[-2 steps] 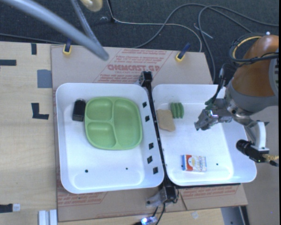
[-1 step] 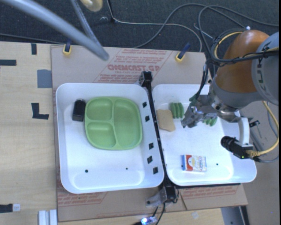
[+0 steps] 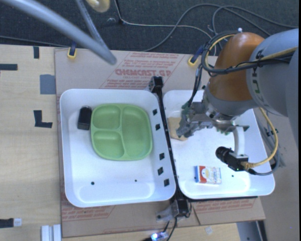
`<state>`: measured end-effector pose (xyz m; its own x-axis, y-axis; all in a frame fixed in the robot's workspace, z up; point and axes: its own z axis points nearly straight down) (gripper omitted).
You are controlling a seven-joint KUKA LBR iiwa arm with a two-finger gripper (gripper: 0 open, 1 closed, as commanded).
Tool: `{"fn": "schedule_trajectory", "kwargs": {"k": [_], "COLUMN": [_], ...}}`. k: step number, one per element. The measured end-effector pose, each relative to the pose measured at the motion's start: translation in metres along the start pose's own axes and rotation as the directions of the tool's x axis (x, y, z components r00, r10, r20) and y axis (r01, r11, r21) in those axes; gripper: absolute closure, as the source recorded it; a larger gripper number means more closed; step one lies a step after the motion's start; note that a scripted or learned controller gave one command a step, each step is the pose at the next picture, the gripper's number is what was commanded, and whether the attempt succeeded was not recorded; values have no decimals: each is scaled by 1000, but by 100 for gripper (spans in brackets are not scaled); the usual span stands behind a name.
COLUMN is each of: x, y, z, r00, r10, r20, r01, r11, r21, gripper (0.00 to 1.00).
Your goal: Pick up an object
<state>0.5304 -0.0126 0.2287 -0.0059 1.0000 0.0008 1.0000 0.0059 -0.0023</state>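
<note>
My gripper (image 3: 186, 127) hangs low over the left side of the right bin (image 3: 256, 187), its grey fingers pointing toward the bin's left wall. A tan object (image 3: 174, 126) lies under and left of the fingertips, mostly hidden; whether the fingers touch it I cannot tell. A small white, red and blue box (image 3: 207, 174) lies near the right bin's front. In the left bin (image 3: 110, 192) sit a green divided plate (image 3: 121, 131) and a small black block (image 3: 84, 118) at the plate's left edge.
A black divider with clips (image 3: 163, 139) runs between the two bins. The arm's orange band and grey body (image 3: 241, 74) cover the right bin's back part. Cables (image 3: 256, 159) loop along the right bin's right side. Cardboard lies under both bins.
</note>
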Motion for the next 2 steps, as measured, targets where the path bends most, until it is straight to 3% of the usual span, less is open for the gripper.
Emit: {"fn": "schedule_trajectory", "kwargs": {"k": [1,2], "x": [51,100], "y": [20,34], "z": [-7,11], "r00": [1000,1000], "r10": [-1,0], "r20": [-1,1], "r01": [1,0], "r11": [1000,1000], "r21": [-2,0], "gripper": [100,100]}}
